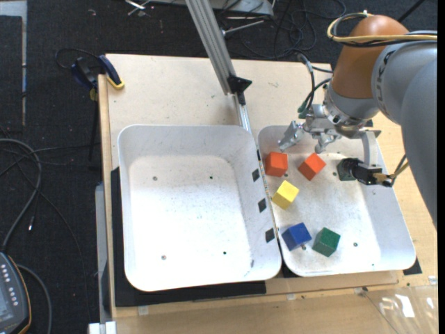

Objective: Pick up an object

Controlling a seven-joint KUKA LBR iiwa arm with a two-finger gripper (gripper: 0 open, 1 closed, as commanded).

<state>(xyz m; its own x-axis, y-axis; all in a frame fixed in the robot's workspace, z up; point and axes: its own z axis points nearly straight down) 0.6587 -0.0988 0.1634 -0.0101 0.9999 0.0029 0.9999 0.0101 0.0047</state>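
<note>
The pincer [308, 138] is seen spread wide, nothing between its fingers, at the upper part of the right bin [389, 221]. Just below it two orange cubes [277, 163] [312, 165] are found; lower lie a yellow cube [285, 194], a blue cube [297, 235] and a green cube [326, 241].
</note>
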